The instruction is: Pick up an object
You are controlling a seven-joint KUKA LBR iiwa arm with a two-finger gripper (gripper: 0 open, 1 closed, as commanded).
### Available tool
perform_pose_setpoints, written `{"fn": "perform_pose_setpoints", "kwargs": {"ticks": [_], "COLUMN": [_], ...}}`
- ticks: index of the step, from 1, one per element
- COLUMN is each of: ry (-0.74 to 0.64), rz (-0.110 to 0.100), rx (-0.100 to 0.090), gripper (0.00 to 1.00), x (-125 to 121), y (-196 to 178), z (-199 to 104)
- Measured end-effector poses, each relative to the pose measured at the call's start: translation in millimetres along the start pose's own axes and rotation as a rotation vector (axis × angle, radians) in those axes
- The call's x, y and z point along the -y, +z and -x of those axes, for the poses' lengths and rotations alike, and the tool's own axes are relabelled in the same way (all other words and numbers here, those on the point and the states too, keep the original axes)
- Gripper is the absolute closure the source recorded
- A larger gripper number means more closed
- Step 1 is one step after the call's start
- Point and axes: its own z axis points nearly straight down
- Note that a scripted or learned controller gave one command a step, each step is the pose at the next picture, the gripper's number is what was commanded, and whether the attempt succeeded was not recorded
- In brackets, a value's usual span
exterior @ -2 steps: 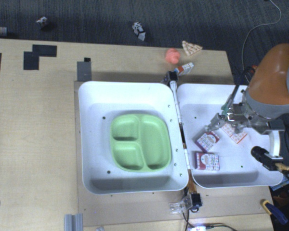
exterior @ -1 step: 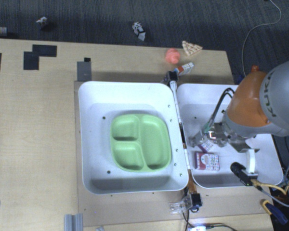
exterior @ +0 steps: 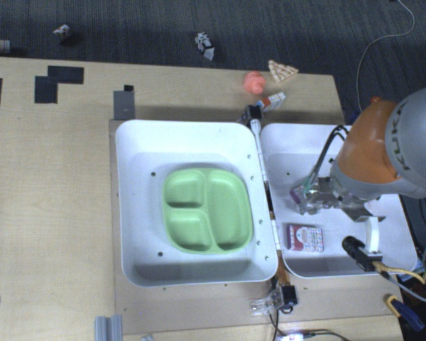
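Smooth white plastic bins [exterior: 131, 190] sit on a matt wooden bench [exterior: 50, 212]; the green tray [exterior: 206, 209] looks semi-glossy plastic.

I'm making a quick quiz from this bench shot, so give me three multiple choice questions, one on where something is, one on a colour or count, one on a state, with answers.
1. Where does the divided plate lie?
A. Left bin
B. Right bin
C. On the bench

2. How many compartments does the plate have?
A. Two
B. Three
C. Five

3. How does the small red and white packet lie in the right bin?
A. Standing on edge
B. Propped on the wall
C. Flat on the floor

Answers: 1 A, the green plate sits in the middle of the left bin. 2 B, its ridges mark off three sections. 3 C, its printed face points up, just below the end effector.
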Motion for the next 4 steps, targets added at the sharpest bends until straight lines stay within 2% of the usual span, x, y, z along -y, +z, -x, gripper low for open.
{"fn": "perform_pose_setpoints", "kwargs": {"ticks": [1,2,3,4], "ry": [0.000,-0.002,-0.002,0.000], "rz": [0.000,0.003,0.003,-0.002], "rx": [0.000,0.000,-0.001,0.000], "gripper": [0.00,1.00,0.00,0.00], "x": [0,-1,-1,42], "y": [0,-10,-10,10], "z": [0,-1,-1,0]}}
